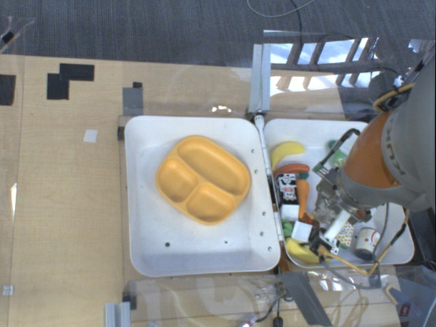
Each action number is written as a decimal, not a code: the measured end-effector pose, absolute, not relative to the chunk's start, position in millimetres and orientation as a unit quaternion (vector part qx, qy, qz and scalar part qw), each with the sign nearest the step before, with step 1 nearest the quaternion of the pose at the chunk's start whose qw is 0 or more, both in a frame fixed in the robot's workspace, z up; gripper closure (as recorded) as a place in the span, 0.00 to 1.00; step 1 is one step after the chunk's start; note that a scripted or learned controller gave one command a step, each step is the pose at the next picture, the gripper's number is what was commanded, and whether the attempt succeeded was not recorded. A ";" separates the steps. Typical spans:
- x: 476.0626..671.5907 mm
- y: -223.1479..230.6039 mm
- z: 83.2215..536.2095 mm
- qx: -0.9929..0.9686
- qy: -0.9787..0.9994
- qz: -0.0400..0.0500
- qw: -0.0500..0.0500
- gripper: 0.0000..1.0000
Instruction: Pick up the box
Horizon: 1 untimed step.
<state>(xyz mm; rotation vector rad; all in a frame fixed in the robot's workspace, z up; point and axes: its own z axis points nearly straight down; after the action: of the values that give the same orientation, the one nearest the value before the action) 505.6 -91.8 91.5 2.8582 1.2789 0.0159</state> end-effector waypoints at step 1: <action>507.2 -90.8 102.2 0.913 0.409 0.007 0.005 1.00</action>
<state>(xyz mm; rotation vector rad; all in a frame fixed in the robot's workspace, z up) 507.2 -90.8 102.2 2.8572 1.2806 0.0206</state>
